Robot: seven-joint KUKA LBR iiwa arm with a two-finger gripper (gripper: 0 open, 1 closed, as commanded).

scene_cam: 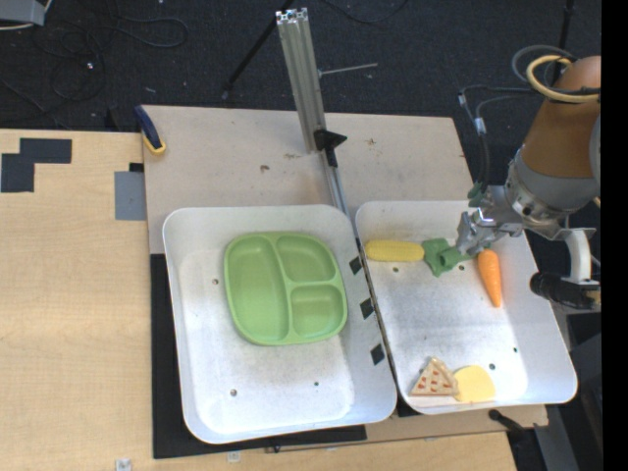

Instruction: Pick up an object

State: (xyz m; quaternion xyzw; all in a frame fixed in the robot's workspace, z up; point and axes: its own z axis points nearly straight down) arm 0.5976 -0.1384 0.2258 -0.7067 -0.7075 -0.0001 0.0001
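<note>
Camera view: gripper (473,232), finger spread unclear, poised over the right bin's (549,386) far edge beside a toy corn cob (404,253) with green husk, likely light, rigid, slippery; grasp across its middle.

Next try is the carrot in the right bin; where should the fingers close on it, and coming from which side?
Grip the carrot across its thicker upper half, coming straight down from above. It lies flat, pointing down the view and tapering to a tip, with bare bin floor on both sides. The gripper hovers close by, near the green piece.
</note>
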